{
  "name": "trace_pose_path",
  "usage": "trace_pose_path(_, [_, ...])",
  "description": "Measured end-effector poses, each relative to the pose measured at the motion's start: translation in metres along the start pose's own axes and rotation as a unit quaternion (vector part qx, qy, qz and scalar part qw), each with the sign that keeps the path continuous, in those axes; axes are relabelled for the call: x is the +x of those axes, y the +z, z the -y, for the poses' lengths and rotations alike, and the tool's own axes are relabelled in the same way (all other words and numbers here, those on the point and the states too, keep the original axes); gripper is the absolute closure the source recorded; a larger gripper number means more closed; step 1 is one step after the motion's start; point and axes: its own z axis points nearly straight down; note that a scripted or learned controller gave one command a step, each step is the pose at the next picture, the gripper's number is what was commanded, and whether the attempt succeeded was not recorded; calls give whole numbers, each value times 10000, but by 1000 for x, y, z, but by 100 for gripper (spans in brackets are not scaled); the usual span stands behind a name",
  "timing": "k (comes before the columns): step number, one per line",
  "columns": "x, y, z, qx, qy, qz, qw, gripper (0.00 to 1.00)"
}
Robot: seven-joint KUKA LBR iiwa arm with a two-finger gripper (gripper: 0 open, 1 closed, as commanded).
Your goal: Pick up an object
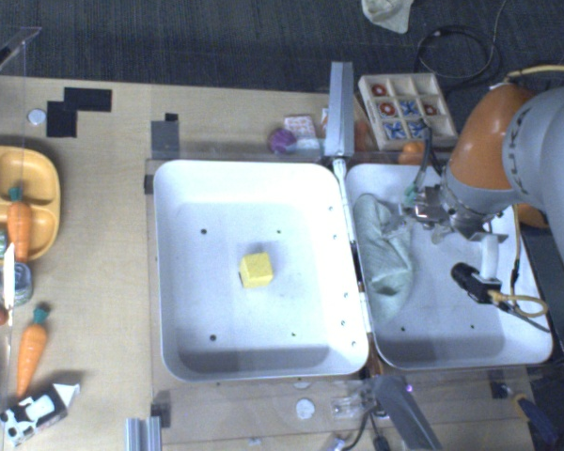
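Pincer [421, 205] lowered over the right bin [470, 346], nothing lifted yet.
Whether it is clenched or released cannot be told; a grey cloth [385, 252] is bunched just beside it, a yellow block [257, 270] is left untouched in the left bin [197, 336]. Grasp and lift remain.

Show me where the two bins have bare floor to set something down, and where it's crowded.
The left bin holds one yellow block near its middle; bare floor rings it on every side. In the right bin, a crumpled grey cloth fills the left part and the gripper hangs beside it. Its near strip along the front wall is bare.
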Motion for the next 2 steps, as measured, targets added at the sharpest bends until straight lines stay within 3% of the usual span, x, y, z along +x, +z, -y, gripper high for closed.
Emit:
trace_pose_path(1, [23,6,-40,-22,-851,12,9964,0])
trace_pose_path(2, [9,6,0,-32,-929,3,9957,0])
